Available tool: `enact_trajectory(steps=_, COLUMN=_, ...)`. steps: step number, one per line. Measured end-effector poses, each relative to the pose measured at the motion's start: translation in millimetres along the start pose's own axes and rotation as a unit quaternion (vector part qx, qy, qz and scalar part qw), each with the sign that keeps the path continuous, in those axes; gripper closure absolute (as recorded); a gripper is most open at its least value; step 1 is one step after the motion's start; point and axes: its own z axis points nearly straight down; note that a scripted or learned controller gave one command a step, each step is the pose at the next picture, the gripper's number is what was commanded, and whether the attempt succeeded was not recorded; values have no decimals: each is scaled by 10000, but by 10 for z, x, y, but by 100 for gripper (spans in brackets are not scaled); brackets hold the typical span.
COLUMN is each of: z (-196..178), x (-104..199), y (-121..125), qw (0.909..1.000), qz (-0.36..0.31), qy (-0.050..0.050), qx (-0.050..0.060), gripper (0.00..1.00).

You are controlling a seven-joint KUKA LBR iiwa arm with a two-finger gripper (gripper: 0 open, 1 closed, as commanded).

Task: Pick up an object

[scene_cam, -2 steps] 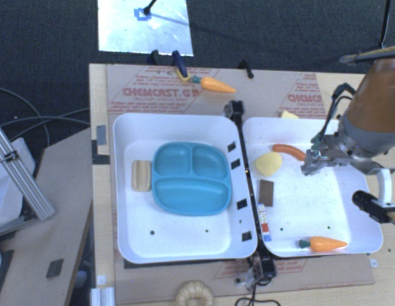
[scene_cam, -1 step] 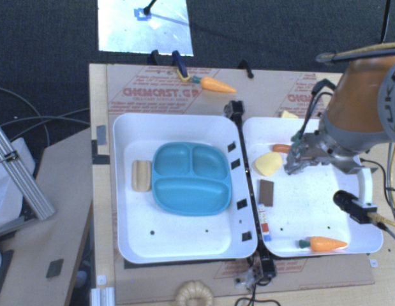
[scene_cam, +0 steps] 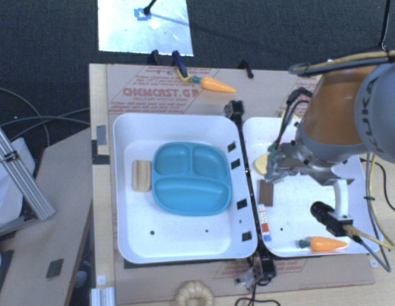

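Note:
My gripper (scene_cam: 278,168) hangs low over the left part of the right bin (scene_cam: 293,234), under the grey and orange arm. A pale yellow thing (scene_cam: 260,164) lies just left of it, partly hidden by the gripper. A small brown block (scene_cam: 266,193) sits right below the gripper, near the bin's left wall. An orange toy carrot (scene_cam: 325,243) lies at the front of the right bin. In the left bin (scene_cam: 178,238), a blue divided plate (scene_cam: 189,177) rests in the middle with a tan block (scene_cam: 141,175) to its left.
A second orange carrot (scene_cam: 214,84) lies outside the bins on the cardboard sheet behind them. A black divider with clips (scene_cam: 243,171) runs between the two bins. A metal frame (scene_cam: 18,177) stands at the far left.

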Motion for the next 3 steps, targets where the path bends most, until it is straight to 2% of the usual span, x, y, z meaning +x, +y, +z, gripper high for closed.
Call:
enact_trajectory(steps=1, z=107, x=50, y=91, qw=10000, qz=18, qy=-11, qx=-2, gripper=100)
enact_trajectory(steps=2, z=-91, x=120, y=102, qw=10000, qz=15, qy=-8, qx=-14, gripper=100)
enact_trajectory(steps=3, z=-92, x=88, y=82, qw=10000, qz=37, qy=-8, qx=-8, gripper=100)
